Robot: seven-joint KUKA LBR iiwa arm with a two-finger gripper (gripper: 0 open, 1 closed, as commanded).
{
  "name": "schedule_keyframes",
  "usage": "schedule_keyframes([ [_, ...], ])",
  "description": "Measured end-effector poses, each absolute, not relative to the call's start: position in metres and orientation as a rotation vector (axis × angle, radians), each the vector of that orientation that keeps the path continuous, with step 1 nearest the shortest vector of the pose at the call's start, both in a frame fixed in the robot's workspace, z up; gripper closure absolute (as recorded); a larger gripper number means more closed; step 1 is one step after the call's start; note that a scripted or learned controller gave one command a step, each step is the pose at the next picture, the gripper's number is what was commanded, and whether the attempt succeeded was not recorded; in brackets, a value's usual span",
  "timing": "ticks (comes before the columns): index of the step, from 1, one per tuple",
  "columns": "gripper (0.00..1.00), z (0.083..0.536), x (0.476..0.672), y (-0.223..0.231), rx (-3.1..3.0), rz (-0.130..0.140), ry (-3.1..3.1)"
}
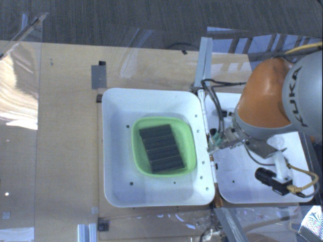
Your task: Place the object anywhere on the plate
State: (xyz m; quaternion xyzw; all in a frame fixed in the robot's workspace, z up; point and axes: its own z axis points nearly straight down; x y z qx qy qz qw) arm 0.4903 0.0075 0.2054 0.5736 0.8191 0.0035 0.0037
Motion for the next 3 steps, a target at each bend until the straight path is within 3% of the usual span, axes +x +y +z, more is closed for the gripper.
schedule_keyframes([
  [1,0.0,0.205,0.49,0.007,1.798,0.011,2.567],
  [2,0.0,0.199,0.525,-0.057,1.819,0.005,2.554],
  [3,0.0,0.248,0.494,-0.006,1.917,0.009,2.481],
])
